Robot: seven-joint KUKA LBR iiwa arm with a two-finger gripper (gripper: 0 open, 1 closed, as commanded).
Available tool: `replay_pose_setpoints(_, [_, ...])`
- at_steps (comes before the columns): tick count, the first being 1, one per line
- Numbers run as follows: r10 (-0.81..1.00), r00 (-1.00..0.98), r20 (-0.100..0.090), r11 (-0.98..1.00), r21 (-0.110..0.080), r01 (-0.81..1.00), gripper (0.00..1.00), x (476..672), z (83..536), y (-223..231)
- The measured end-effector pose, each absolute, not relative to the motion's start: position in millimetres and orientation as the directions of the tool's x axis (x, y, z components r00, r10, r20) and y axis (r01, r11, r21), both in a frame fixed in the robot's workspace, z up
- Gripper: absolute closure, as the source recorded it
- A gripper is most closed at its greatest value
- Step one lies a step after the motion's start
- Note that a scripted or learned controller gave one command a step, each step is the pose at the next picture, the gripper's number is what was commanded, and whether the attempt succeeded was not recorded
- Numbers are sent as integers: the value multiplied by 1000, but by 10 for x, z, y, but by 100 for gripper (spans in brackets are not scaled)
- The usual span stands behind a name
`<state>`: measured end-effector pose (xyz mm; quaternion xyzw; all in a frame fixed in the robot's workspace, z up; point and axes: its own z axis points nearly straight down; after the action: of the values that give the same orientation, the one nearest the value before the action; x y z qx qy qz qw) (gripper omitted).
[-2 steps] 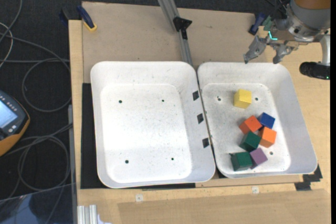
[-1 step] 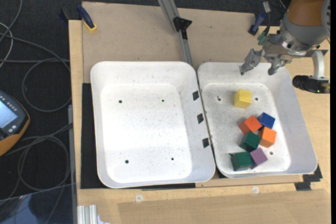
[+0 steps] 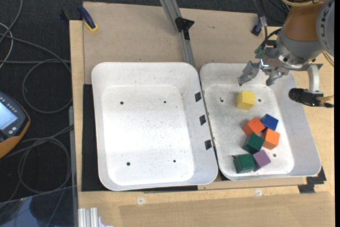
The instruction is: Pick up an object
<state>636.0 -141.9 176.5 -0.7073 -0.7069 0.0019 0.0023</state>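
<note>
The arm (image 3: 311,13) runs off the upper right edge of the frame, so its upper links are cut away. At the left edge, an orange-and-black handheld device (image 3: 9,122) shows only in part. In the lower right, the green block (image 3: 254,142) is partly covered by neighbouring blocks. The metal pole (image 3: 169,5) leaves the top edge.

A blue clamp (image 3: 87,18) grips the bench's (image 3: 138,29) far-left corner beside black cables (image 3: 26,66).
</note>
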Motion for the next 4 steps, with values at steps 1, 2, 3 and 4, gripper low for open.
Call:
replay_pose_setpoints(1, [1000, 0, 2, 0, -8, 1000, 0, 6333, 1140, -1359])
replay_pose_setpoints(2, [1000, -1, 1, 1, 2, 1000, 100, 6360, 1296, -1361])
replay_pose_setpoints(3, [1000, -2, -1, 2, 8, 1000, 100, 6362, 1940, -1325])
replay_pose_setpoints(4, [1000, -3, -1, 3, 7, 1000, 100, 6398, 2395, -1271])
